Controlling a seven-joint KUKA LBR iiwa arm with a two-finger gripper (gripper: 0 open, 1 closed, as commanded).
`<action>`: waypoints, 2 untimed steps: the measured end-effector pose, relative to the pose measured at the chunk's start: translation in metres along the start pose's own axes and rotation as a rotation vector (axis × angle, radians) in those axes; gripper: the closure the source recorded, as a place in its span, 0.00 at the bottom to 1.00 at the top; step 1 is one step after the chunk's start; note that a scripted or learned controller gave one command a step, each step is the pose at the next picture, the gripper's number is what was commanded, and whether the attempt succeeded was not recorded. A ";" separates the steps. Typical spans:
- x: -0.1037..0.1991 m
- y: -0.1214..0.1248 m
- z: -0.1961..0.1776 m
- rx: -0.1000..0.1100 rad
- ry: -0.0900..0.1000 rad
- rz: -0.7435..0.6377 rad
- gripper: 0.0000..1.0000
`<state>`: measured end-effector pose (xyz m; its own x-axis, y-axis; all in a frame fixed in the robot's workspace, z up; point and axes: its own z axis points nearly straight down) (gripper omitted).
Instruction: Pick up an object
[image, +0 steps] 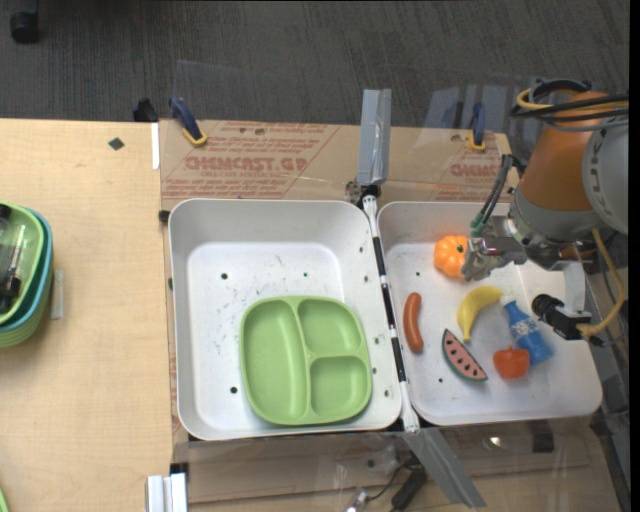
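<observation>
The orange fruit (451, 255) is sitting at the upper left of the right bin (430, 400), round and glossy with a green stem end, and the gripper (478, 258) is hovering just beside it; how wide it is standing, I cannot tell. Being round, the fruit is likely to roll off a glancing touch. The banana (476, 307), sausage (412, 321) and watermelon slice (463, 357) are lying near.

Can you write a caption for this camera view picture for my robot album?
A grey robot arm's gripper beside a small orange pumpkin toy in the right white bin.
</observation>
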<state>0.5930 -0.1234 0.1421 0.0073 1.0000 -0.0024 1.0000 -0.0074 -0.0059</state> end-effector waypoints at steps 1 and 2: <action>-0.001 0.000 -0.008 0.001 -0.001 0.001 1.00; -0.003 -0.001 -0.016 0.002 -0.001 0.002 1.00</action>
<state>0.5925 -0.1260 0.1583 0.0089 1.0000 -0.0035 0.9999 -0.0089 -0.0079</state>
